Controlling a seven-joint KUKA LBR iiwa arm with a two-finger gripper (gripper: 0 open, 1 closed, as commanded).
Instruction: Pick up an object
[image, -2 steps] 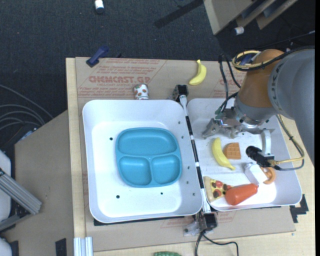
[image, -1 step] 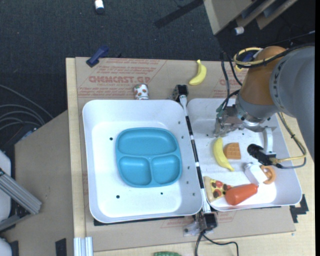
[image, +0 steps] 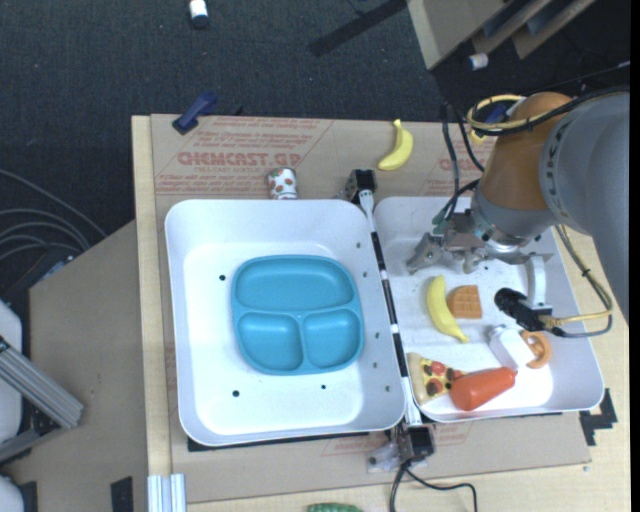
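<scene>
- Arm (image: 560, 150): you see it reaching in from the right, grey with an orange band, bent down over the right bin (image: 575, 385).
- Pincer (image: 452, 250): it hangs low over the far part of the right bin, above bare white floor. You cannot tell from this view whether it stands apart or together, and nothing is visibly held in it.
- Candidate things, all in the right bin: a banana (image: 440, 308) lies just below the pincer, with a waffle (image: 464, 301) just beside it on the right. Toward the near wall lie a pizza slice (image: 431, 377) and, touching it, a carrot (image: 483, 388). A small white bottle (image: 508, 347) with an orange ring (image: 537, 351) beside it sits near the right wall.
- Left bin (image: 190, 300): it carries a blue divided plate (image: 296, 312), well apart from the pincer.
- Counter (image: 250, 160): a second banana (image: 396, 149) and a small spotted toy (image: 283, 182) lie beyond the bins, out of play.
- Step in hand: judged as the approach, before any grasp.
- Next move: it likely calls for a short shift toward you, centring over the bin's banana, then a straight descent across its narrow width. Keep clear of the waffle alongside.
</scene>
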